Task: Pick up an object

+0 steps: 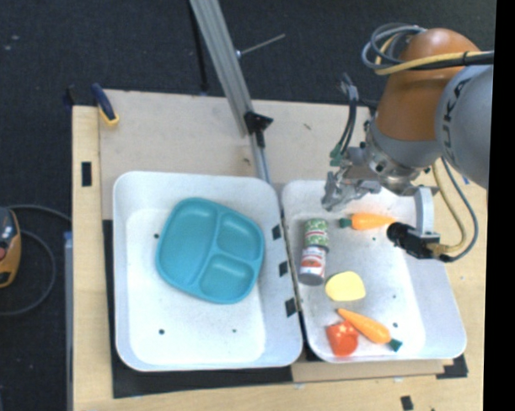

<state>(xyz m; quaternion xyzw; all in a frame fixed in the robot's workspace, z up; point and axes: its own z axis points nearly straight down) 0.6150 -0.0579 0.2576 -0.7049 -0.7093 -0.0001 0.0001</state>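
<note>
Over the right-hand bin (422, 333), near its far edge, the end effector (336, 195) hangs low with its metal fingers pointing down toward the bin floor. Nothing sits between those fingers that I can make out, and whether they stand apart or pressed together I cannot tell from this angle. So the pick looks not yet made: every candidate lies loose in the bin.

And there are plenty. A small carrot (368, 220) rests just beside the end effector, toward the arm's side. A labelled can (314, 249) lies on its side close under the tool, by the bin's inner wall. Further toward the near edge come a yellow lemon-like piece (345, 286), a larger carrot (367, 326) and, touching it or nearly so, a red tomato-like piece (343, 339). My guess is the can or the small carrot is the target, being nearest; a descent, a closing and a lift all remain.

The left bin (135, 323) carries a turquoise divided plate (210, 250), well apart from the action. Both bins sit on a pale wooden desk (159, 130), with a slanted metal rail (229, 65) rising from its far side. Dark carpet surrounds it, cables trailing at the left.
</note>
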